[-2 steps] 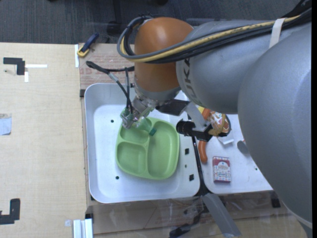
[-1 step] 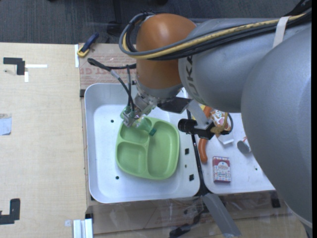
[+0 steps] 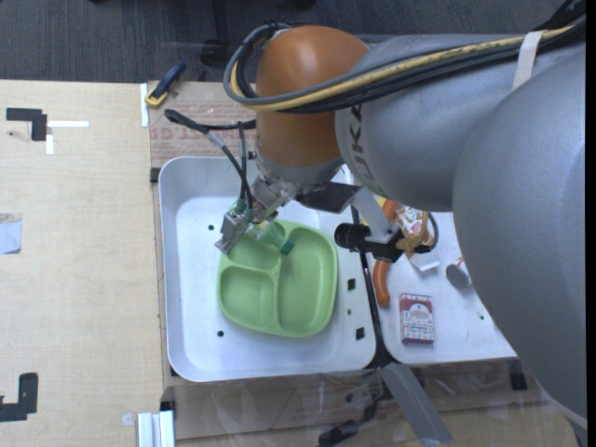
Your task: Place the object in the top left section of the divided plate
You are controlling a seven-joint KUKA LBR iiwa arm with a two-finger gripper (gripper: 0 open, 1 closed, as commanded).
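From my remote seat I log the following. Item one: the arm (image 3: 447, 110), grey with an orange band, reaching in from the right and covering much of the upper right of the view. Item two: the gripper (image 3: 240, 223), hanging over the top left corner of the green divided plate (image 3: 279, 287); I cannot tell from here whether it is released, clenched or grasping anything, as the tips are small and blurred against the green. Item three: the plate itself, lying just below and to the right of the gripper inside the left white bin (image 3: 186, 277), with three sections visible. Item four: a small teal object (image 3: 287, 246), just to the right of the gripper, resting on the plate near its upper edge; I cannot tell exactly which section it sits in, as the dividing ridge there is hard to read. Item five: the right white bin (image 3: 484, 338), well to the right of the gripper and partly hidden by the arm. It contains an orange sausage-shaped item (image 3: 382, 282), a small red and white packet (image 3: 416, 319), an orange and white wrapped item (image 3: 414, 226) and a grey piece (image 3: 456, 273) near the arm's edge. Item six: a wooden bench top (image 3: 74, 250), to the left of the gripper.
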